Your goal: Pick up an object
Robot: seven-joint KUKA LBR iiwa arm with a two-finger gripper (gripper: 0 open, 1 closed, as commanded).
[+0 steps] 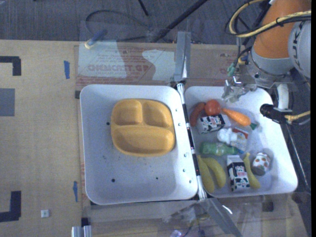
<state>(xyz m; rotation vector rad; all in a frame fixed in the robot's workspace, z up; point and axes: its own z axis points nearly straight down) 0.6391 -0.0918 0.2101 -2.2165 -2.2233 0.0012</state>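
Observation:
My gripper (233,91) hangs over the far edge of the right bin (284,147), just up and right of a red tomato (213,107) and an orange carrot (236,116). Nothing shows in its grasp. Below them lie a red pepper (196,112), a small cow-print carton (211,123), a white crumpled item (228,135), a green bottle (219,148), two bananas (211,171), a second carton (237,175) and a brown-and-white pastry (260,163).
The left bin (98,172) holds a yellow divided plate (143,127). A metal divider (181,63) rises behind the seam between the bins. Yellow cables (247,14) loop above the orange wrist band (281,23) at the top right.

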